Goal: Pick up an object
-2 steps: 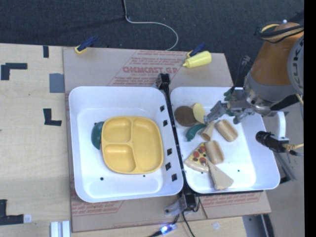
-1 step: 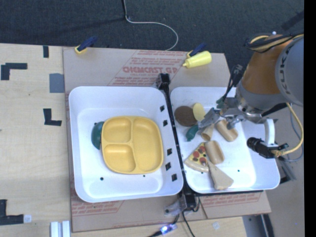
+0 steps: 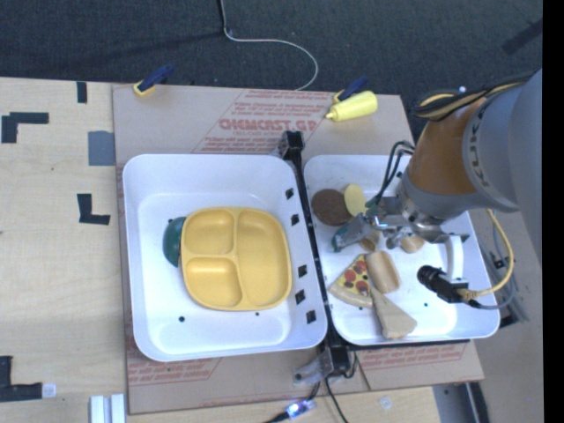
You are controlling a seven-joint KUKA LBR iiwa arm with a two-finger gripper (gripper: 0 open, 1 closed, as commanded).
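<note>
on your far left lies the pale wooden counter [image 3: 53, 263] with black tape marks, and on it a cardboard sheet [image 3: 256, 126] with red print under both bins. in the left bin [image 3: 145, 236] you see a yellow divided plate [image 3: 236, 258], three compartments, tilted a little, with a dark green thing [image 3: 173, 240] peeking out from under its left edge. black clips run down the seam between the bins. in the right bin [image 3: 441, 324] you have a round brown piece [image 3: 330, 205] near the seam, a small pale yellow piece [image 3: 354, 197] just beside it, a pizza slice toy [image 3: 352, 281] lower down, and a tan wooden spatula-like piece [image 3: 386, 296] touching the slice. the gripper [image 3: 374, 227] hangs over these, close above a grey thing [image 3: 346, 233]; you cannot tell whether the jaws are apart or together. a yellow clamp [image 3: 354, 106] sits on the cardboard's top edge, dark carpet [image 3: 370, 16] and a white cable [image 3: 264, 38] beyond.
</note>
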